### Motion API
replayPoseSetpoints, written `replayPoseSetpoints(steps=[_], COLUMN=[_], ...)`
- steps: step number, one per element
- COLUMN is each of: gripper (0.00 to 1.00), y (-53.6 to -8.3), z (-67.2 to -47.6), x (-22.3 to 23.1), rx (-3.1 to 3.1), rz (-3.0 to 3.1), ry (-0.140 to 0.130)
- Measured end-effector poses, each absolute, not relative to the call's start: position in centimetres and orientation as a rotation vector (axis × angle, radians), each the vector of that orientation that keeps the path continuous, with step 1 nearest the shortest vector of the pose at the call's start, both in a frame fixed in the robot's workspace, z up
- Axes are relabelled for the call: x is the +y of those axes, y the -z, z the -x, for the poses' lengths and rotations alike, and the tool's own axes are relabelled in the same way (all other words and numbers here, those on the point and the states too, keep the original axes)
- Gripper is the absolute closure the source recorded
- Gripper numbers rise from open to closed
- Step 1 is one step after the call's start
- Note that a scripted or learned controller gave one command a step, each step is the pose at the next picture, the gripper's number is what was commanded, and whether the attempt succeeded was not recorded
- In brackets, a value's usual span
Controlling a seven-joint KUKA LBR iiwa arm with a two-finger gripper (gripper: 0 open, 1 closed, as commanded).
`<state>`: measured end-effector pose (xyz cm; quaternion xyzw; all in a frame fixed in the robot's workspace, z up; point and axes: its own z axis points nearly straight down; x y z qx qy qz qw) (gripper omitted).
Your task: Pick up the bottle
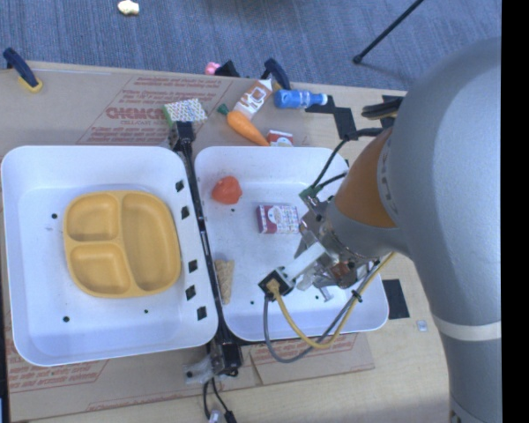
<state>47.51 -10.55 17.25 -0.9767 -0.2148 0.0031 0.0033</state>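
Note:
A small blue bottle [298,99] with a white cap lies on its side on the cardboard behind the right bin [247,320]. Just left of it lies a white bottle with an orange label [253,100]. My gripper [322,274] is low over the right bin's near right part, far from both bottles, with cables looping beneath it. The wrist and the large grey arm [450,183] hide the bin's right side.
In the right bin lie a red lump [227,189], a small red-and-white carton [278,218] and a tan bar [223,280]. A carrot [247,129] rests behind that bin. The left bin [18,263] holds a yellow divided plate [122,242].

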Motion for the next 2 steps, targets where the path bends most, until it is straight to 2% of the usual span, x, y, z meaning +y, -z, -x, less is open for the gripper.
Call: replayPoseSetpoints(steps=[1, 2], gripper=[1.0, 1.0], y=[-28.7, -13.9], z=[-47.6, -47.5], x=[-17.7, -15.6], rx=[-0.725, -0.325], rz=[3.054, 3.118], ry=[-0.003, -0.009])
